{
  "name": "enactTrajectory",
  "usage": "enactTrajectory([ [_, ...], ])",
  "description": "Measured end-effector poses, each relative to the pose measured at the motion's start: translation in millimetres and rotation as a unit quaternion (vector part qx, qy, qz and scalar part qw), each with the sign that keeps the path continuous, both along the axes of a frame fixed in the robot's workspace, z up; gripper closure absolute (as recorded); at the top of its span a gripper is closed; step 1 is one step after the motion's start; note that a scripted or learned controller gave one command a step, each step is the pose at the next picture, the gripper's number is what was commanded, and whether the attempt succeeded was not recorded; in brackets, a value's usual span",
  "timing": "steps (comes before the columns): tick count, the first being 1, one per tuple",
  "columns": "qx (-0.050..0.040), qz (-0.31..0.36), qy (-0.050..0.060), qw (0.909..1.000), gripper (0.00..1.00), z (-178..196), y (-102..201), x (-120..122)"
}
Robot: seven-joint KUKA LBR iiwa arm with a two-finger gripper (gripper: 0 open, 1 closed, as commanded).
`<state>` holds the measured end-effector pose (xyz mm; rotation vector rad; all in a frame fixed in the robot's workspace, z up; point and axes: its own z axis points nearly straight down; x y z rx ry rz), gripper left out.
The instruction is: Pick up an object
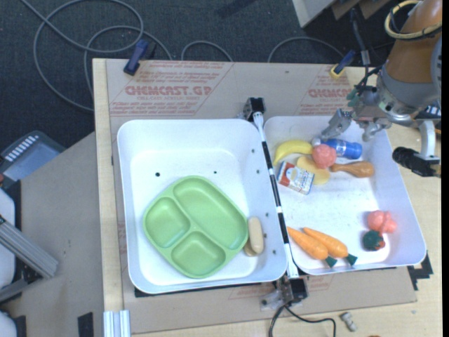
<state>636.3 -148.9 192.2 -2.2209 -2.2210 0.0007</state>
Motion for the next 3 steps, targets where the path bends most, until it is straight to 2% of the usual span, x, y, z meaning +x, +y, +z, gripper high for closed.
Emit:
enactTrajectory([
  [1, 0.0004, 0.0, 0.002, 1.0, 0.0, -109, 46, 7],
  [2, -0.0004, 0.001, -0.003, 1.0, 1.0, -95, 46, 10],
  [3, -0.0013, 0.0, -0.002, 1.0, 1.0, -14, 0, -27],
])
